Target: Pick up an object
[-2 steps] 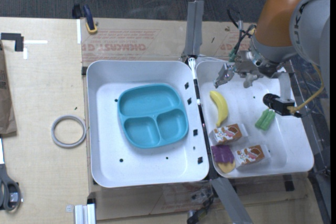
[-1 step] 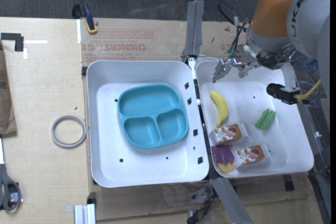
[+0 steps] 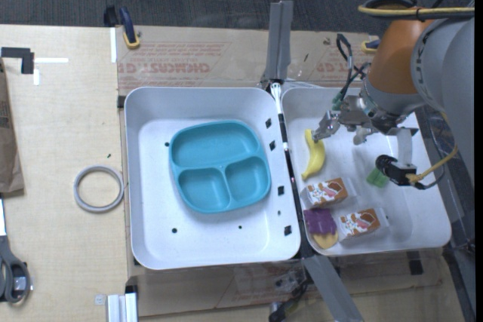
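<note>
My gripper (image 3: 344,130) hangs over the back of the right bin (image 3: 423,226), with its two fingers spread apart and nothing between them. A yellow banana (image 3: 314,156) lies just below and left of the left fingertip (image 3: 325,127). Nearer the front lie a snack packet (image 3: 326,192), a second packet (image 3: 360,222) and a purple object (image 3: 320,222) with something yellow under it. A small green object (image 3: 376,178) sits right of the banana, partly under a black cable end.
The left bin (image 3: 143,222) holds a blue divided plate (image 3: 219,166). A tape ring (image 3: 98,187) and scissors (image 3: 11,277) lie on the bench to the left. A grey post (image 3: 279,41) stands behind the bins' shared wall.
</note>
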